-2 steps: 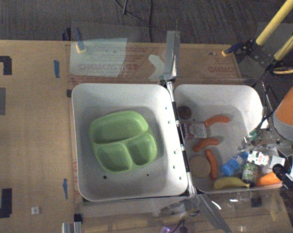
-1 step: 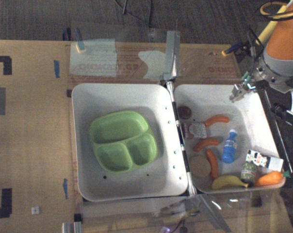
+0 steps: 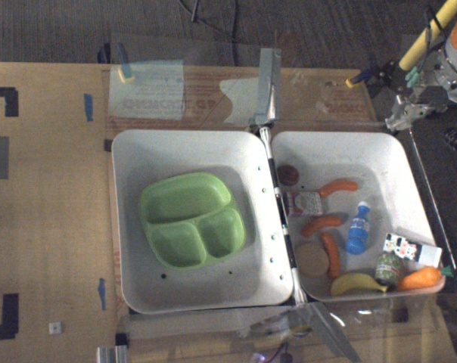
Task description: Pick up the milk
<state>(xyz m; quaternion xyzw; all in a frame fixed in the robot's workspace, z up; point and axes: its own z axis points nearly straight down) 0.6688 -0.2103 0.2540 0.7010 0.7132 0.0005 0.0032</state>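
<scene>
Milk carton [image 3: 411, 249], white with black cow patches, lies on its side in the right bin [image 3: 410, 165], close against the bin's right wall near the front corner. It is crowded: a carrot [image 3: 420, 278] sits just in front of it, touching or nearly so, and a small green can [image 3: 388, 267] is just beside its left end. A banana [image 3: 357, 283] lies along the front wall; a blue bottle [image 3: 357, 229] stands a little to the left. Three sausages, a brown disc and a small packet fill the left half of that bin. The left bin [image 3: 130, 278] holds a green divided plate [image 3: 192, 219].

Gripper [image 3: 412, 112] hangs at the upper right, above the table just beyond the right bin's back corner, well apart from the carton. Whether the jaws are spread or pressed together cannot be told; too small and cluttered at that spot.

Judged risks: the wall leaves little room for one finger on the carton's right side, so a descent may strike the rim. The carrot and can may get pinched along with the carton or shoved aside. A flat-lying carton may slip from a shallow pinch.
</scene>
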